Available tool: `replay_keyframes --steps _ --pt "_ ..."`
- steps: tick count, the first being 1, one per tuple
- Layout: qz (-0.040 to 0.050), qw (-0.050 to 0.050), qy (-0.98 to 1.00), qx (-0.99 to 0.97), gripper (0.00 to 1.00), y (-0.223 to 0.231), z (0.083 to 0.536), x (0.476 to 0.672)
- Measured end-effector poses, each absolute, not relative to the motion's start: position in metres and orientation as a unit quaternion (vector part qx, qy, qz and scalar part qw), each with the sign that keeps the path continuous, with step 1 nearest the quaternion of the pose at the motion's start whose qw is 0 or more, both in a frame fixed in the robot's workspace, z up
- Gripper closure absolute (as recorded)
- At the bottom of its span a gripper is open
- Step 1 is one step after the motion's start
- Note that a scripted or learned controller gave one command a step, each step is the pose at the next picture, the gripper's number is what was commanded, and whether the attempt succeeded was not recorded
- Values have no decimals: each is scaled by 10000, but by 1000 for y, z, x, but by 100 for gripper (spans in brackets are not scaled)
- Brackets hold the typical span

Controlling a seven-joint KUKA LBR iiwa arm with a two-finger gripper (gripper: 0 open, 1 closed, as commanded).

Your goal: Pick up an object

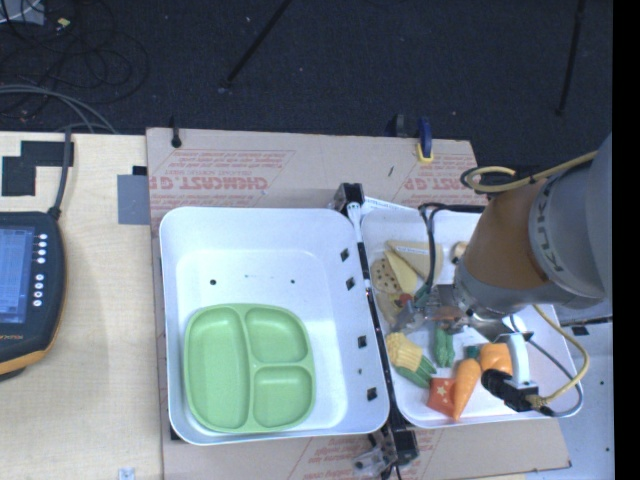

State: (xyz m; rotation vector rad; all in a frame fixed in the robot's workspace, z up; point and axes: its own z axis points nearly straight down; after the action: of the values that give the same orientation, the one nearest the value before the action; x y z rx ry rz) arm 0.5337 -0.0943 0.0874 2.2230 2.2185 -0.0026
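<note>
- The pincer (425,310) is low down in the right bin (455,230), in the middle of the toy food. It is dark and mixed up with the toys, so I cannot tell how it is set or if it has anything.
- Just near of it lie a toy corn (405,351) and a small green toy (442,347). A pale yellow wedge (402,265) lies just on the far side.
- Further right and nearer are an orange carrot (465,385) with a red piece (441,396) beside it.
- The grey arm (555,238) with its orange band comes in from the right over this bin.
- The left bin (250,230) holds a green tray (248,368) with three parts.
- The bins sit on the bench (85,168).
- No toy is lifted up. I think the grab is not done yet, and the lift is left to do.
</note>
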Motion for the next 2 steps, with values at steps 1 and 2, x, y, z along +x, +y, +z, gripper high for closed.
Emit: replay_keyframes --steps 1,2 --pt "1 17 7073 7069 0 -88 90 593" --pt "25 45 7074 7068 0 -89 91 548"
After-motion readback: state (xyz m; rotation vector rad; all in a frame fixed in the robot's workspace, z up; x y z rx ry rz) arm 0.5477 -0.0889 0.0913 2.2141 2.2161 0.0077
